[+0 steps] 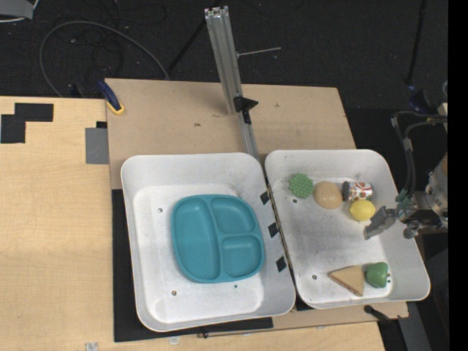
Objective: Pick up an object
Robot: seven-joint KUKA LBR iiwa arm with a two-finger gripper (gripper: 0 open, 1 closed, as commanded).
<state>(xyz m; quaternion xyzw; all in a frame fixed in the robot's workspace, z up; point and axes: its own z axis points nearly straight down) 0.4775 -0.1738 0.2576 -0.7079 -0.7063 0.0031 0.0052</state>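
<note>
Hand (401,221) low at the right bin's (322,269) right rim, fingers spread apart, holding nothing, yellow ball (362,210) just beside it, teal tray (217,238) in left bin (146,284)

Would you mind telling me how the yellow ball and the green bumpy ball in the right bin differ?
The yellow ball looks smooth; the green bumpy ball is studded with nubs. The yellow ball lies nearer the gripper, beside a small can; the green bumpy ball lies by the bin's left wall, left of a tan ball. Both are round, similar in size, and rest in the right bin.
</note>
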